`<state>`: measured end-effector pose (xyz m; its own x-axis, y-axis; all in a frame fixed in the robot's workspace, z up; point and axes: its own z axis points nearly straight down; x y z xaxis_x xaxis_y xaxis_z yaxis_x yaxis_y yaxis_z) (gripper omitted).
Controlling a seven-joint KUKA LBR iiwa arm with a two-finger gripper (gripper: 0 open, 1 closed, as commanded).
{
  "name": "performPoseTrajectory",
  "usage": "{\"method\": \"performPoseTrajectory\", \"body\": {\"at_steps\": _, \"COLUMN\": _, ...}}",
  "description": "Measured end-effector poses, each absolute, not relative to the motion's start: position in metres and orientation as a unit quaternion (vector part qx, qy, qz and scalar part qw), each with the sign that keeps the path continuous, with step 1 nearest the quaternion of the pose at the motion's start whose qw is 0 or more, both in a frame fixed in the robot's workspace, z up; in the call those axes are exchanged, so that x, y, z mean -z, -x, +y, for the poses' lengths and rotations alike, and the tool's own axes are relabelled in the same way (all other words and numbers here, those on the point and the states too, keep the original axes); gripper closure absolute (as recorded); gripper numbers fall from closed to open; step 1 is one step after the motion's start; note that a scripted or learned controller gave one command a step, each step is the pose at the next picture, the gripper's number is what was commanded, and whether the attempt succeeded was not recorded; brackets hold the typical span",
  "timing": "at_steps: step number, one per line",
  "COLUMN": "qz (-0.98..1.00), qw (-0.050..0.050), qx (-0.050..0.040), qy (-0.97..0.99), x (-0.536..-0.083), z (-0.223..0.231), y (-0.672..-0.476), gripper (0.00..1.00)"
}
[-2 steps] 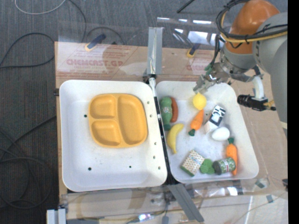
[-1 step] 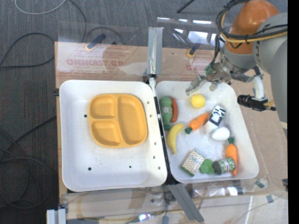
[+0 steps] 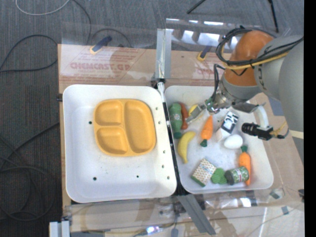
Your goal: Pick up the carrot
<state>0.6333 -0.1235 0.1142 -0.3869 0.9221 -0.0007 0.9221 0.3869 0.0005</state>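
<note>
Two orange carrots with green tops in the right bin (image 3: 266, 181) — one carrot (image 3: 207, 130) mid-bin, just below the hand (image 3: 213, 104), another carrot (image 3: 245, 166) near the front corner. Hand's state: cannot tell.

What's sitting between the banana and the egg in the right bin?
In the camera view, a carrot stands between the banana and the egg.
</note>
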Motion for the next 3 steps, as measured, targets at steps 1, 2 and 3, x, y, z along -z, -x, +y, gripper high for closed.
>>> {"method": "performPoseTrajectory", "body": {"at_steps": 1, "qz": 0.788, "qw": 0.004, "qx": -0.0019, "qy": -0.615, "x": -0.089, "z": -0.169, "y": -0.565, "gripper": 0.00}}
{"method": "performPoseTrajectory", "body": {"at_steps": 2, "qz": 0.788, "qw": 0.006, "qx": -0.0043, "qy": -0.615, "x": -0.100, "z": -0.168, "y": -0.567, "gripper": 1.00}}
{"method": "performPoseTrajectory", "body": {"at_steps": 3, "qz": 0.788, "qw": 0.006, "qx": -0.0042, "qy": -0.615, "x": -0.100, "z": -0.168, "y": -0.567, "gripper": 0.00}}
